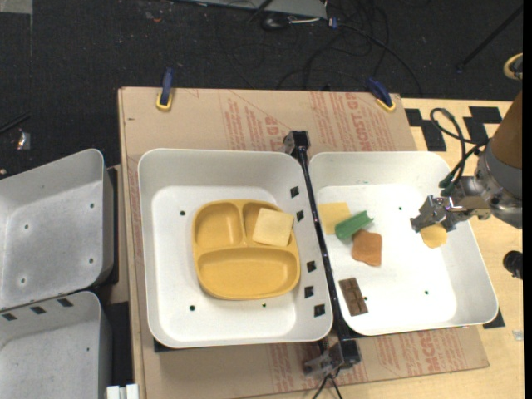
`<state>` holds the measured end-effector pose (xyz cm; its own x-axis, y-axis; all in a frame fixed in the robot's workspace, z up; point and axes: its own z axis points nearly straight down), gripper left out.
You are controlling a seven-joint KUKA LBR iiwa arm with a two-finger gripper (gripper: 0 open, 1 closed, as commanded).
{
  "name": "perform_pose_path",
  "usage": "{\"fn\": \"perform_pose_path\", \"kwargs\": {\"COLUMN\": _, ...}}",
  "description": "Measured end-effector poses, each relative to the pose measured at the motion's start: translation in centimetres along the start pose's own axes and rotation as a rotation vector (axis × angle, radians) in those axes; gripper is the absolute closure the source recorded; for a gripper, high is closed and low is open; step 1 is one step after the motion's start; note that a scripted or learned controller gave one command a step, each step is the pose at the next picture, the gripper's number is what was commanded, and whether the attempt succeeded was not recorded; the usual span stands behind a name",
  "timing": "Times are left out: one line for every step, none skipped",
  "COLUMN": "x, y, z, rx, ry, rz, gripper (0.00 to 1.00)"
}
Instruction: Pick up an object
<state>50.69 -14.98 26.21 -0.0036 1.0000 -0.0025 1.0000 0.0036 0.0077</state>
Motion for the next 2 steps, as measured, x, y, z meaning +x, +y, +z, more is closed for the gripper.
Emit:
{"fn": "perform_pose_path", "kwargs": {"x": 5.4, "y": 0.9, "z": 1.1, "rx": 0.007, "ry": 0.003, "rz": -0.004, "gripper": 1.00}}
{"fn": "perform_pose_path", "kwargs": {"x": 10.9, "y": -0.3, "z": 1.5, "rx": 0.010, "ry": 0.005, "rz": -0.005, "gripper": 1.00}}
